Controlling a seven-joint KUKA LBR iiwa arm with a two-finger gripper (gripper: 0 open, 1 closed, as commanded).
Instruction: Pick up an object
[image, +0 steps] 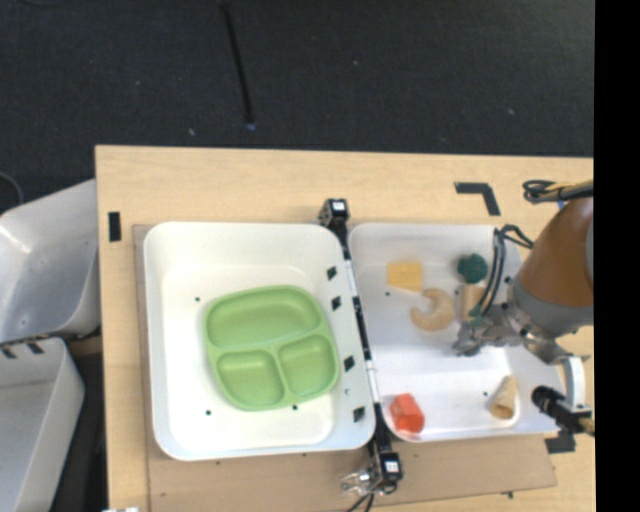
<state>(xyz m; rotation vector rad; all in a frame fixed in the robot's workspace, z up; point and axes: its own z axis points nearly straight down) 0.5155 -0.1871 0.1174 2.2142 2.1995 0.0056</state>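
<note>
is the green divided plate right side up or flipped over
Right side up: the green plate in the left bin shows its three recessed compartments facing the camera, with nothing in them.

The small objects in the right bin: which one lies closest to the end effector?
The tan curved piece, just left of the end effector. The yellow block, green ball, orange-red block and beige wedge lie farther off.

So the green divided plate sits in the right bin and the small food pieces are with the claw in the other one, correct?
Not quite. The camera view shows the green divided plate in the left bin, not the right. The small food pieces, such as the yellow block and the orange piece, lie with the claw in the right bin.
</note>
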